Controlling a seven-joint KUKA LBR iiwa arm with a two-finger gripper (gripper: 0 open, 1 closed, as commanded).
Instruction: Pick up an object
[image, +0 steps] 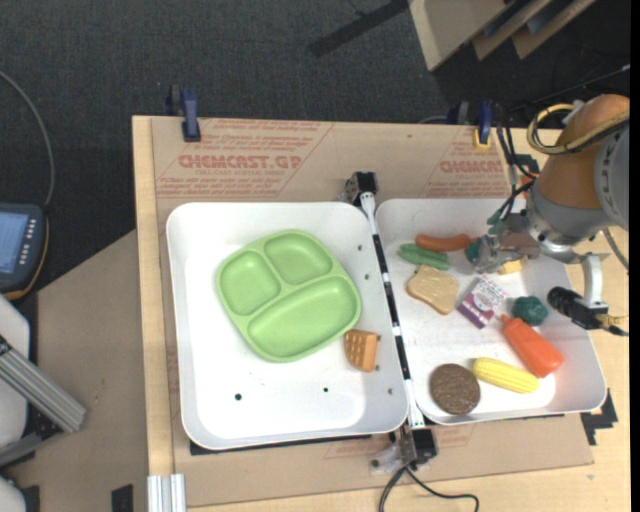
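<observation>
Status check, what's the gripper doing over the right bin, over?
Gripper low at the back of the right bin, fingers unclear. Nothing seen held. Sausage, green pod, bread slice crowd close beside it.

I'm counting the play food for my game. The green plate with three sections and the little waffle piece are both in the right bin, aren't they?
Not quite. The camera view shows the green plate and the waffle piece both in the left bin, not the right one. The waffle lies beside the plate's lower right edge.
</observation>
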